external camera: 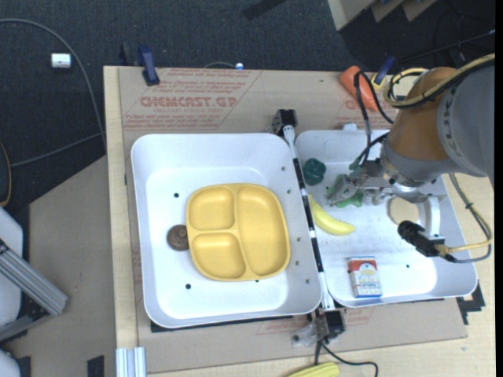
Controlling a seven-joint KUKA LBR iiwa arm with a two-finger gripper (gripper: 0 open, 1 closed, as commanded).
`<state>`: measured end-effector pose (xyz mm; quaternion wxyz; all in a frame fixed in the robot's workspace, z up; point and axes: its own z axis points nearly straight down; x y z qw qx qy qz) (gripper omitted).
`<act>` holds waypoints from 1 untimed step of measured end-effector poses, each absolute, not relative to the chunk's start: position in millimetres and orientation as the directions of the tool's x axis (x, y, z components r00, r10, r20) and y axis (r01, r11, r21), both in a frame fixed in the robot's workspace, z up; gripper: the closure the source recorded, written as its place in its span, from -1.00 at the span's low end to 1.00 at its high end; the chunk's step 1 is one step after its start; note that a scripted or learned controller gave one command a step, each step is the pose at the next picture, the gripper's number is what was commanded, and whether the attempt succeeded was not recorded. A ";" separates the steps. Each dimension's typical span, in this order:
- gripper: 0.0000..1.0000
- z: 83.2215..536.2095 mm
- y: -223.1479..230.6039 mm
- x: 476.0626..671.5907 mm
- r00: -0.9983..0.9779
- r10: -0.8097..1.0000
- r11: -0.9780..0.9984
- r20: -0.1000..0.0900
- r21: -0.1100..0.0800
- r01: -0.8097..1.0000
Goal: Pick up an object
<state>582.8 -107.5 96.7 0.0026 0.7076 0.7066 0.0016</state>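
Camera view from above, yellow three-compartment plastic tray (237, 232) and small brown round object (178, 237) in left white bin (149, 171), right white bin (460, 277) holding yellow banana (330, 222), dark green round cap (315, 170), small red-and-white carton (365, 277), grey arm with orange band (420, 128) bent low over green item (346, 192), gripper (354, 185) grasp indiscernible.

Two white bins are seen side by side on a cardboard-covered bench (196, 100). In the left bin (157, 289) a yellow divided plate (236, 232) is set, with a small brown round object (178, 237) touching its left edge. In the right bin (416, 285) a banana (330, 221), a small green object (315, 169) and a small carton (365, 277) are found. The gripper (350, 189) is positioned low over the right bin, just above the banana.
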 end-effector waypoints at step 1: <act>-1.00 87.7 -164.5 627.4 0.000 1.000 0.000 -0.003 0.007 1.000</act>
